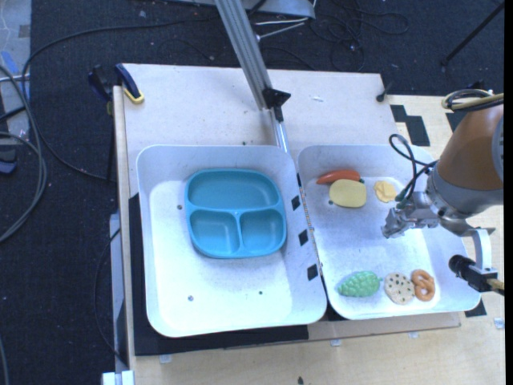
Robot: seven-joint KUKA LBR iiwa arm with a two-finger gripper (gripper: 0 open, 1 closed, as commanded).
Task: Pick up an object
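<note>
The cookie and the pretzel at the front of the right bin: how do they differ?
The cookie is a pale, solid round with dark specks; the pretzel is orange-brown, twisted, with holes. The cookie lies left, the pretzel right. Both lie flat, close together, near the bin's front rim.

From where I stand, nothing on the bench can be read: no words, numbers or brand marks show on either white bin (pixel 160 239), on the blue divided tray (pixel 236 212), or on the arm (pixel 473 159). The small black squares (pixel 304 237) along the seam between the bins look like plain tape or markers rather than lettering, though the view is too coarse to be sure. The food pieces in the right bin (pixel 353 247) carry no labels that I can make out.
</note>
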